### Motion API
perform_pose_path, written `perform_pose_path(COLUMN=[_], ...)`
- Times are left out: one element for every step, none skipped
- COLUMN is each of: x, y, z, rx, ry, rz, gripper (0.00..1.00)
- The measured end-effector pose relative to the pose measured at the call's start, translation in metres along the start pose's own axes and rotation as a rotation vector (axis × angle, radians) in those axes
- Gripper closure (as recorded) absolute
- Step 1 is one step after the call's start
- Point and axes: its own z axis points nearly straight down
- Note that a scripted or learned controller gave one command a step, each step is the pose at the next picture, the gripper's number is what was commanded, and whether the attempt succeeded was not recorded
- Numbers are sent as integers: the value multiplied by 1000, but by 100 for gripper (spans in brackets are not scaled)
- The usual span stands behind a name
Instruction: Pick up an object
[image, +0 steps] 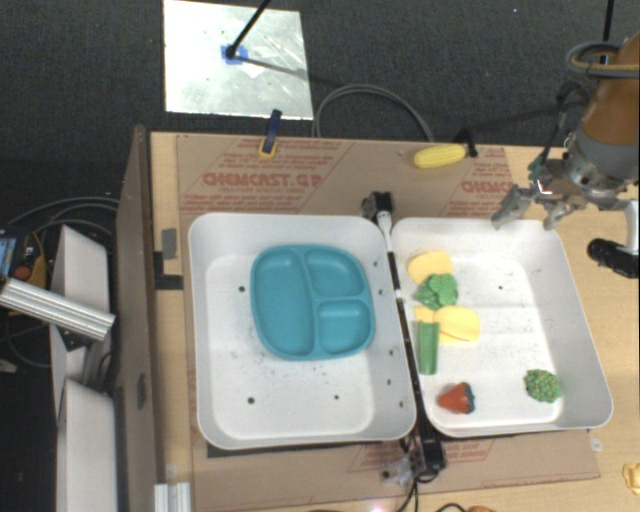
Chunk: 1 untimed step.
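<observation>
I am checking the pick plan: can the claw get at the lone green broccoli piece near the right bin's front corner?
Probably yes. The broccoli piece lies alone on bare bin floor, apart from the other food. The claw hangs above the right bin's far edge, with nothing between them.
</observation>
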Motion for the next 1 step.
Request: perform_pose_path(x=[61], y=[-80], z=[68], rx=[14], ry=[6], rz=[0], gripper=[0])
